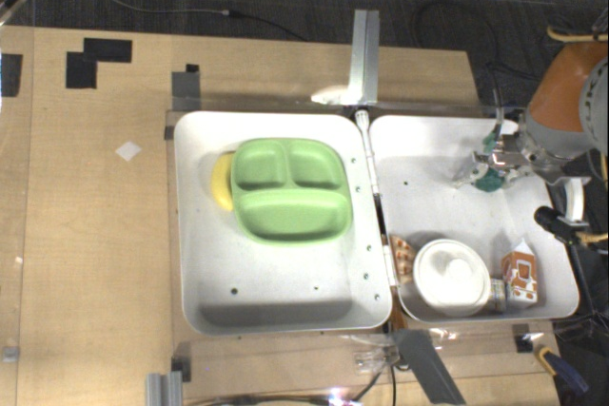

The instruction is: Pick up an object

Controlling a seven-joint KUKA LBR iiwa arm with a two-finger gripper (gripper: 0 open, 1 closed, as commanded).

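The gripper [495, 157] sits low in the right bin [419, 143], far from the white bowl [449, 274]; whether it grips anything, I cannot tell. Nothing looks lifted yet.

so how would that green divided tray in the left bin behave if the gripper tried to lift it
The green tray looks like rigid moulded plastic, so probably stiff and light. It is wide and shallow, so a pinch on one rim may let it tilt or slip. It seems to overlap a yellow object, which might shift when the tray moves.
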